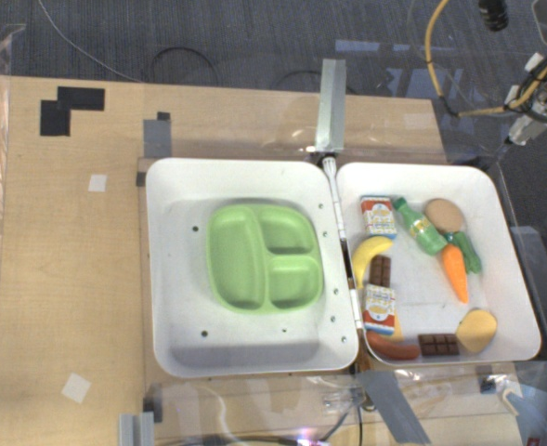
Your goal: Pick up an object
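Toy food pile in right bin (505, 249), nothing lifted yet.
Carrot (455, 273) lies mid-right in that bin, touching the green bottle (419, 228) at its leafy top, with bare floor on both sides of its body. Probably the easiest pick: looks like light, stiff plastic, smooth and tapered, so grip across the thick upper part. Banana (371, 252) and chocolate bar (379, 269) crowd the left wall, harder to reach. Green divided plate (262, 256) sits in left bin (175, 342).

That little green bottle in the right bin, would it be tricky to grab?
Probably a bit. The green bottle looks round and glossy, so it may roll or slip. It lies on its side, wedged among the carton, brown egg-shaped toy and carrot, so a push could jostle those. It's likely light plastic.
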